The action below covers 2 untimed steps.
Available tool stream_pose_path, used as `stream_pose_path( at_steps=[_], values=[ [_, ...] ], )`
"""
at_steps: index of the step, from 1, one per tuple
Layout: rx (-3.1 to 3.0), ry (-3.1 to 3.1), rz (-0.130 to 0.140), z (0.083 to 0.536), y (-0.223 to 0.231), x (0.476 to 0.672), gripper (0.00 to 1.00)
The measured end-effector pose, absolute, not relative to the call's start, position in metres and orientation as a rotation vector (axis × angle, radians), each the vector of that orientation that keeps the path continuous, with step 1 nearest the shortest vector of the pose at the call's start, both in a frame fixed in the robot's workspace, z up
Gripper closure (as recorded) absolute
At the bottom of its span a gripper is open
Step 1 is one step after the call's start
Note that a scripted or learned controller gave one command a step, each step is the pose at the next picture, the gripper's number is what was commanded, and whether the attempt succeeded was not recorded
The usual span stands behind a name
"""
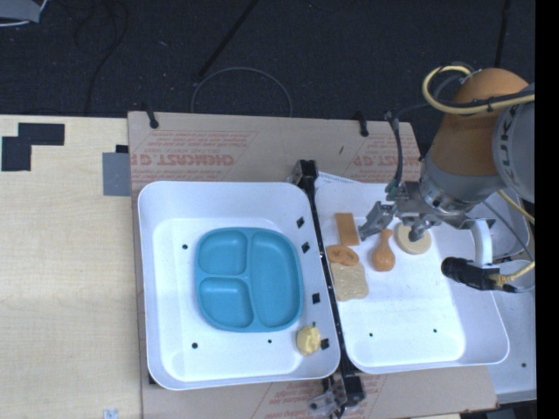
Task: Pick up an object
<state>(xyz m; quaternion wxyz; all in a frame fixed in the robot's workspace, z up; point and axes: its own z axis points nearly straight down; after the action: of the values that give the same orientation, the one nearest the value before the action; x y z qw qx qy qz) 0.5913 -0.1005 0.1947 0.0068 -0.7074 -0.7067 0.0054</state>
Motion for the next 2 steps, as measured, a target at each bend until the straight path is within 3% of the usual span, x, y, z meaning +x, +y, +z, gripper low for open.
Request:
stream_pose_path(
  at_steps=[1, 2],
  values=[
    [-2.219, -2.22, 0.003, 0.202, -0.101, 0.594, 0.0],
    [-2.215, -2.217, 0.009, 0.139, -0.098, 0.588, 0.0]
  ],
)
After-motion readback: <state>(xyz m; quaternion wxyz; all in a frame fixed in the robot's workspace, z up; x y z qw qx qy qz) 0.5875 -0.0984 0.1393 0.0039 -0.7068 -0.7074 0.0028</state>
